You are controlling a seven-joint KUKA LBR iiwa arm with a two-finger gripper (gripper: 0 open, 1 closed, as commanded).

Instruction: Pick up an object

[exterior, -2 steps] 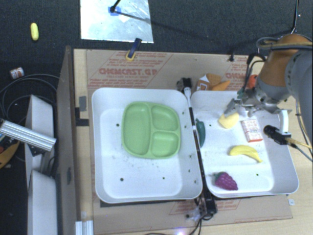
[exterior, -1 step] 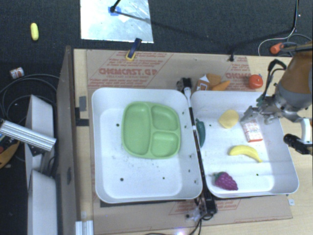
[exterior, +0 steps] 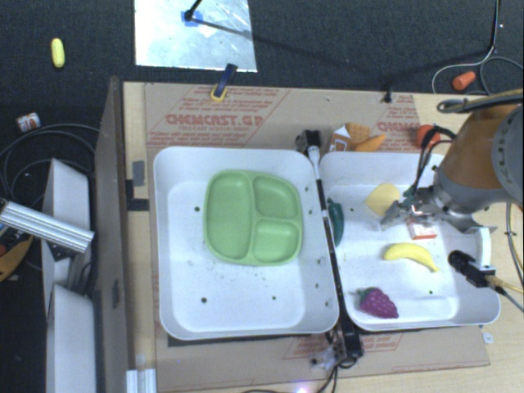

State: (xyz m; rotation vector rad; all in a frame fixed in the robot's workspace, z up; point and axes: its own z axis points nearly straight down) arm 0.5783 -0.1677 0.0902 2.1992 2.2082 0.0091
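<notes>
Camera view: I see two white bins side by side on the desk point(exterior: 196, 109). The left bin point(exterior: 176, 219) carries a green divided plate point(exterior: 252, 218) lying flat near its middle, well away from the arm's side. The right bin point(exterior: 475, 301) has the pickable stuff: a pale yellow lump point(exterior: 381, 198) near the top, a banana point(exterior: 411, 255) lying flat mid-bin, a bunch of purple grapes point(exterior: 378, 302) toward the near edge, and a dark green item point(exterior: 335, 219) wedged against the divider wall, partly hidden by the rim.

My arm comes in from the right, orange band over the bin's far corner. The gripper point(exterior: 407, 210) sits low in the right bin, just beside the yellow lump and just above the banana. A small white-and-red thing point(exterior: 422, 232) lies under the wrist; I can't make out what it is. I cannot tell how the fingers stand; nothing is visibly caught between them.

My read: I'm lining up on the yellow lump since it's nearest the tip. The lift isn't done yet. The banana close by could get nudged.
</notes>
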